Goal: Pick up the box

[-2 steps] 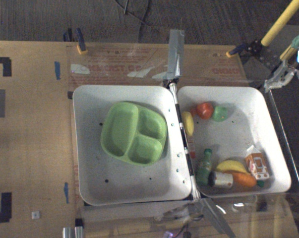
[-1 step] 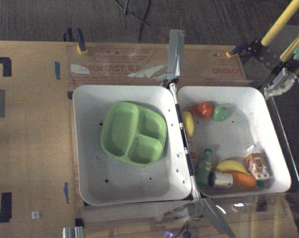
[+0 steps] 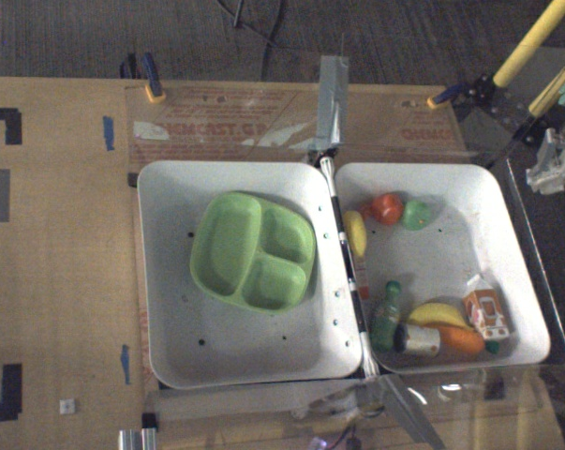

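Orange and white, the box (image 3: 485,311) stands in the right bin (image 3: 507,200), close against its right wall near the front corner. Touching it on the left lies an orange carrot-like piece (image 3: 461,341), with a banana (image 3: 436,313) just behind that and a small dark-capped jar (image 3: 417,340) beside a green bottle (image 3: 388,313). Farther back sit a second banana (image 3: 355,232), a red tomato (image 3: 387,208) and a green fruit (image 3: 415,216), perhaps an apple. The left bin (image 3: 165,326) holds a green divided plate (image 3: 254,250). What may be the gripper (image 3: 551,160) shows pale at the right edge, well apart from the box; its fingers are too blurred to read.
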